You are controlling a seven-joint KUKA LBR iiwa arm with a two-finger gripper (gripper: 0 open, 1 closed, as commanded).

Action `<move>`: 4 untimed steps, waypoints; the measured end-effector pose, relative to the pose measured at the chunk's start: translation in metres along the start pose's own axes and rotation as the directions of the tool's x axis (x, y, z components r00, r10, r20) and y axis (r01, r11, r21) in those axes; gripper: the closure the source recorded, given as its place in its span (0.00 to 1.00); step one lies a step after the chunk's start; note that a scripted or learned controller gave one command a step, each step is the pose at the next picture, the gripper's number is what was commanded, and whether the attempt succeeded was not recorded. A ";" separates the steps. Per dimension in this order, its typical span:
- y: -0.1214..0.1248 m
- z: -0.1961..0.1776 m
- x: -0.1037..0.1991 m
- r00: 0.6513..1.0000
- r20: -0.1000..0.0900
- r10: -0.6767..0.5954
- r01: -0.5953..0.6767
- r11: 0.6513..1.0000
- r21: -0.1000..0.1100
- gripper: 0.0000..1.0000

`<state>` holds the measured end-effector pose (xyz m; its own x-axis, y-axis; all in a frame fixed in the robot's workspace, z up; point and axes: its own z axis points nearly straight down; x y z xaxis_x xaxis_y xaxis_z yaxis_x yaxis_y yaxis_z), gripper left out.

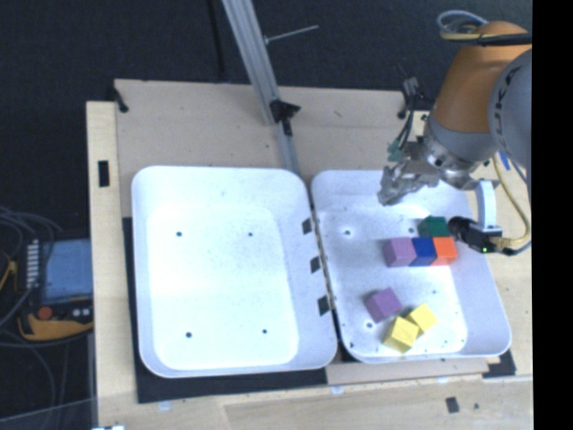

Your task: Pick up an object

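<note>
The right bin (354, 206) held all the loose pieces, a scatter of small blocks. In its upper middle a purple block (398, 252), a blue block (423, 249) and an orange block (444, 249) sat in a touching row, with a dark green block (434, 227) just behind the blue and orange ones. Nearer the front edge lay a second purple block (384, 303), and just beside it two yellow blocks (412, 325) that touched at a corner. All looked like plain-coloured cubes with matte faces, some turned at an angle to the bin's walls.

The arm (474, 88) reached in from the right, its orange band above the grey wrist. The gripper (394, 189) hung over the bin's far left part, above and to the left of the coloured row and apart from every block. Nothing was seen between its fingers, but they were small, grey and blurred against the white floor, so whether the claw was released or clenched could not be told. The green block was partly covered by a black fitting (467, 231) with a green light at the bin's right wall. The left bin (215, 267) lay alongside, the two bins touching.
</note>
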<state>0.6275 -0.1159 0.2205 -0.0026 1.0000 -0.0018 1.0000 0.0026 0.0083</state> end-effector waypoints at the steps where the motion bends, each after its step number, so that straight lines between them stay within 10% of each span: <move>1: 0.001 -0.033 -0.002 1.000 -0.001 0.000 0.000 1.000 0.003 1.00; 4: -0.017 -0.030 0.142 1.000 -0.003 -0.004 0.004 1.000 0.011 1.00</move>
<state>0.6103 0.0261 0.2501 -0.0064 1.0000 0.0012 1.0000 0.0064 -0.0031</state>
